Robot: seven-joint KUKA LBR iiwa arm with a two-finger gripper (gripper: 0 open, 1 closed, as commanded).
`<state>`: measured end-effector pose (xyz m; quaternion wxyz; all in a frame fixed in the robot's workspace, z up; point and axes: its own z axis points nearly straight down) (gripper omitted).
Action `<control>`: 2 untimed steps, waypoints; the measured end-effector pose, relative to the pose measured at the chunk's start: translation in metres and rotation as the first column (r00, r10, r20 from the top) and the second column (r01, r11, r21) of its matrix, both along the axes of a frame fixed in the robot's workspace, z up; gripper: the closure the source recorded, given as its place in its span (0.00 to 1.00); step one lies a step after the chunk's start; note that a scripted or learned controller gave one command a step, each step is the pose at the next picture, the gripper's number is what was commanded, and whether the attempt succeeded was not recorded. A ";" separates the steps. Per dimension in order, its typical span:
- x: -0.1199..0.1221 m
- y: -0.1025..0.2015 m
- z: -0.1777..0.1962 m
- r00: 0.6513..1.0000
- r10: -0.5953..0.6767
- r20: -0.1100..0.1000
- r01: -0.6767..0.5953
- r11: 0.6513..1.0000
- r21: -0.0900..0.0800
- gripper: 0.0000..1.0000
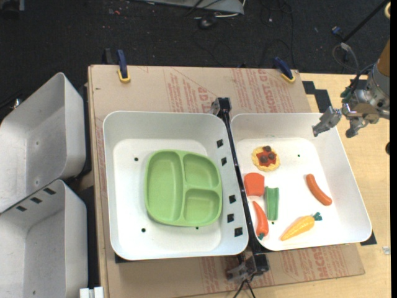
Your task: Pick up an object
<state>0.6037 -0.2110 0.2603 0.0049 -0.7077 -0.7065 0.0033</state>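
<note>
Place: a robotics lab is being shown
Evidence: cardboard (186, 85) is being held by clamps (123, 67); cables (279, 5) are lying loose

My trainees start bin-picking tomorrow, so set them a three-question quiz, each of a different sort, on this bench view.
1. True or false: the green divided tray lies in the left bin.
2. How many toy foods lie in the right bin?
3. Which lies nearest the gripper: A carrot, B sausage, C chili?

Key: 1 true; 2 six; 3 B.
</note>
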 end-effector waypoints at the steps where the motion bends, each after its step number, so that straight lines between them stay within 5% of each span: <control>1: 0.002 0.001 0.007 1.000 0.003 0.012 -0.003 1.000 -0.003 0.00; 2: 0.009 -0.003 -0.039 1.000 0.002 0.010 -0.002 1.000 -0.003 0.00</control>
